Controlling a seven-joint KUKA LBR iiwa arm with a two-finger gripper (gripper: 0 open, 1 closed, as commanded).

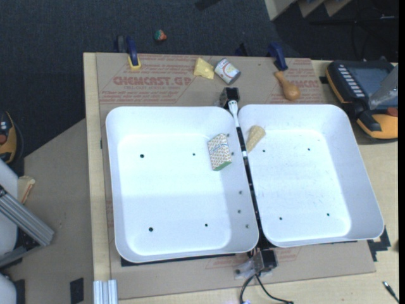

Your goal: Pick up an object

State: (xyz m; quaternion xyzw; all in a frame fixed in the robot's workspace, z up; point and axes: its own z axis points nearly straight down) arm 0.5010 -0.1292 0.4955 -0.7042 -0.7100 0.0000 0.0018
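Camera view: patterned boxy packet (219,151) in left bin (126,189), right side; tan cone-shaped piece (255,136) in right bin (354,170), far-left corner.

Robotics lab or test workshop. Shown by: two white bins (177,233) set side by side on a brown board (158,81) printed "CHEMCAST", clamped at the back edge with blue-handled clamps (133,50); loose cabling (256,284) at the front; aluminium framing (25,217) at left; handheld control pendant (364,94) at right; dark carpet floor (76,18).
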